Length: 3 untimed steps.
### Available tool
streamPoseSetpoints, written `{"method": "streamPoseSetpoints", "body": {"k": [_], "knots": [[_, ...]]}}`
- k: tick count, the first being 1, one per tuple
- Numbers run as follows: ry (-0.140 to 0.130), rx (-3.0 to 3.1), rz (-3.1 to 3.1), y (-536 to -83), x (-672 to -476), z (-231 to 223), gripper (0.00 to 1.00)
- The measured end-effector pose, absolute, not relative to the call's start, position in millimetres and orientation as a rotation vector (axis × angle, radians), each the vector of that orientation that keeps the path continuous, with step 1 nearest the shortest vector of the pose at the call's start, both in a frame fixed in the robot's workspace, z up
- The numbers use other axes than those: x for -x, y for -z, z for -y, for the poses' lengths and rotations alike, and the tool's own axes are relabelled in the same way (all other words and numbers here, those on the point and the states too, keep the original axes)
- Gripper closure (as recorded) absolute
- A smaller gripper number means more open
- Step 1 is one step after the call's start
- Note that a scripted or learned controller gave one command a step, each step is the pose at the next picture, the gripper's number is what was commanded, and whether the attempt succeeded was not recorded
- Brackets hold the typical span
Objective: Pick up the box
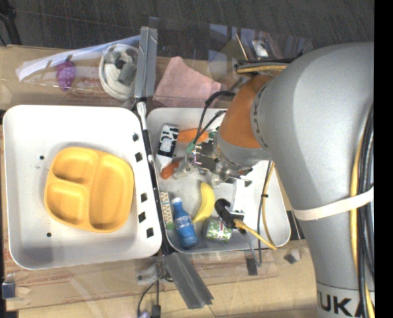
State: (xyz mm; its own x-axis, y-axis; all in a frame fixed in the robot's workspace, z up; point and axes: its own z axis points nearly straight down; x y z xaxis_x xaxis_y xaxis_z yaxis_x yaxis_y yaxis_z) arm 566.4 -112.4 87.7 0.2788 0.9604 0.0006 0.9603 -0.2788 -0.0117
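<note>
At the bottom of the frame the wooden table (pixel 83 277) shows below the two bins, with a grey metal bracket (pixel 186 280) angled out from under the divide between them. Just above it, along the lower edge of the right bin (pixel 282 230), lie a blue bottle (pixel 183 222) with a white cap, a small green can (pixel 217 230) on its side, and a yellow banana (pixel 204 203) standing nearly on end between them. A black and yellow cable (pixel 246 227) runs across that corner.

The left bin (pixel 24 237) fills the left half of the frame and holds a yellow divided tray (pixel 89 188) near its centre.

In the middle of the right bin the grey arm (pixel 315 124), with its orange band (pixel 239 121), comes in from the right and covers much of the bin. The jaws (pixel 197 156) sit low at its tip, pointed toward the bin's left wall; whether they are wide or narrow cannot be told, as the mount hides them. An orange carrot-like piece (pixel 169 168) lies just left of them.

The box (pixel 168 142), dark with a white label, lies in the upper left part of the right bin, near the left wall, just up and left of the jaws and not between them.

Farthest up, beyond the bins, a pink cloth (pixel 183 81), a coil of white cord (pixel 118 71) and a clear bag with a purple item (pixel 65 73) rest on the table.
</note>
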Motion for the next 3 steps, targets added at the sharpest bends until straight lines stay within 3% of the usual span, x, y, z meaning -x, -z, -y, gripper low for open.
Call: {"method": "streamPoseSetpoints", "body": {"k": [1, 2, 3], "knots": [[-0.007, 2.372, 2.052, -89, -619.5, 95, 0.0], [-0.029, 2.264, 2.153, -87, -651.6, 108, 0.0], [-0.024, 2.252, 2.168, -94, -653.5, 105, 1.0]]}}
